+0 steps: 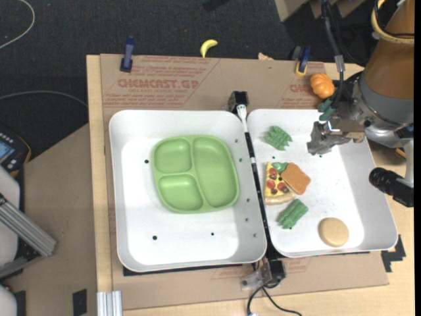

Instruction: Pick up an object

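Nothing had been picked up. The gripper (pixel 320 143) hung over the right bin (pixel 368 196) near its back — whether its jaws were open or shut I could not tell. The toy pizza slice (pixel 276 182), cookie (pixel 333 232) and green pieces (pixel 278 137) lay loose in that bin.

1 fixed camera looks down at a slant from above the bench (pixel 105 176), taking in both bins (pixel 125 196).
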